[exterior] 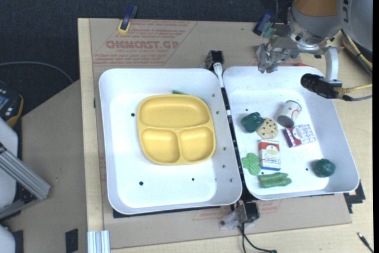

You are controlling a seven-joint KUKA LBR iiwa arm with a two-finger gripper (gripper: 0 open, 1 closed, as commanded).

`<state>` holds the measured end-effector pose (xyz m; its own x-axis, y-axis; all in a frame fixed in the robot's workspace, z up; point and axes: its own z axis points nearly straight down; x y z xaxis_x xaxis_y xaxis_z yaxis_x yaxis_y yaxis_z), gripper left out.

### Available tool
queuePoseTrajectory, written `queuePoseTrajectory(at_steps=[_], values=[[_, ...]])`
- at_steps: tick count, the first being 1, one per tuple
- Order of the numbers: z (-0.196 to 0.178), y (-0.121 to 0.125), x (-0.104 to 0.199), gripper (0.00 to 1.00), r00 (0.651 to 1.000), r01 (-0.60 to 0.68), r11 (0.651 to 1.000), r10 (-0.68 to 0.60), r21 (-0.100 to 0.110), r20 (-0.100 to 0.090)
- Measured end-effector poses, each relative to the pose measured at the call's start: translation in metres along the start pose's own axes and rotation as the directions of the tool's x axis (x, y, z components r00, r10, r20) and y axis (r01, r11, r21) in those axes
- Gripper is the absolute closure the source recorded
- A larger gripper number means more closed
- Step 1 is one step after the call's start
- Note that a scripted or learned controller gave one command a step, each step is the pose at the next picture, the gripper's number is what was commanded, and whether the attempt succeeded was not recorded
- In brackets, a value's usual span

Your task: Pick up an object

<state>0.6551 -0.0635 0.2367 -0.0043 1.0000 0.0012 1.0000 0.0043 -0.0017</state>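
My gripper (270, 62) hangs over the far edge of the right bin (337, 127), fingers pointing down with nothing seen between them. Below it in that bin lie a dark green lump (251, 121), a spotted cookie (267, 128), a small can (289, 112) on its side, a red and white packet (301, 135), an orange and white carton (269, 154), a light green piece (251, 163), a green pod (273, 180) and a dark green ball (323, 167). All lie apart from the gripper.
The left bin (118, 145) holds a yellow divided plate (176, 128), with a bit of green showing behind it (179, 92). A black clip (214, 60) sits between the bins at the far edge. A black cylinder (320, 85) of the arm juts over the right bin's far right.
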Motion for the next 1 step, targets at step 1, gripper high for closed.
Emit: queuePoseTrajectory(at_steps=[1], values=[[0.0154, -0.0058, 0.0516, 1.00, 1.000, 0.000, 1.000, 0.000, 0.002, 0.000]])
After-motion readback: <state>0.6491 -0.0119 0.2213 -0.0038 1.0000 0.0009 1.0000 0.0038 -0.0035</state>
